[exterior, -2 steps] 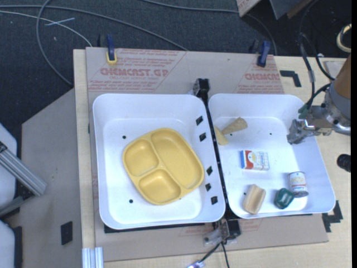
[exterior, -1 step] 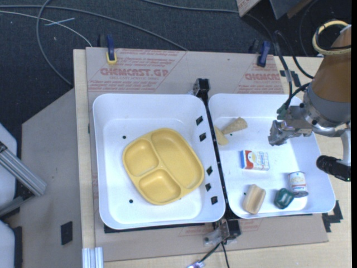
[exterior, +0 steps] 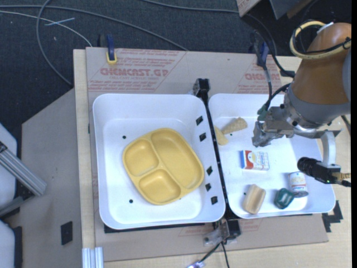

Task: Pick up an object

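Pincer (exterior: pixel 263 138), can't tell if open or closed, hovers over rt bin (exterior: pixel 329 205); nearest pick is white card box (exterior: pixel 255 160) at its 6 o'clock, so drop straight down w/ jaws straddling box's short sides, then close.

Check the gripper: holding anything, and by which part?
Nothing visibly held. The gripper hovers over the right bin, above the small carton, nothing between its fingers.

Dark carpet floor (exterior: pixel 167 15) with loose cables (exterior: pixel 61 21) around a cardboard-topped bench (exterior: pixel 139 66)
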Tool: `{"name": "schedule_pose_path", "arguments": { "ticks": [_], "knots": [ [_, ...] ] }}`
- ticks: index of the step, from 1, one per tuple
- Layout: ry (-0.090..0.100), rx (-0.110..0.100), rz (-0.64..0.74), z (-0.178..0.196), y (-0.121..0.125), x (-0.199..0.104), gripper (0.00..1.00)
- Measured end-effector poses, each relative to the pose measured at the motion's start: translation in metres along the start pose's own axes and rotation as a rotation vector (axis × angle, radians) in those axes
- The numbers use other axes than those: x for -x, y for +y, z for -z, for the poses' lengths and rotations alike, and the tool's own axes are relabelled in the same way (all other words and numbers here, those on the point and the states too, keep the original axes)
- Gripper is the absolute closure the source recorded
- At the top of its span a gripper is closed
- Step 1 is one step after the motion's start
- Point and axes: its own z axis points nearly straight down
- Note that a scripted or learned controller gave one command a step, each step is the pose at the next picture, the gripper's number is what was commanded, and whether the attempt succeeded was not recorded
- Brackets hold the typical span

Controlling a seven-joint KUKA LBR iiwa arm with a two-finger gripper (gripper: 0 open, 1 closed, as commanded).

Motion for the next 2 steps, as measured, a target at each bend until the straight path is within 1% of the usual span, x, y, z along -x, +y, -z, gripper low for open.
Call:
{"name": "schedule_pose_path", "arguments": {
  "ticks": [1, 2],
  "knots": [
    [0.000, 0.002, 0.000, 0.002, 0.007, -0.054, 1.00],
    [0.000, -0.001, -0.001, 0.001, -0.001, -0.101, 1.00]
  ]
}}
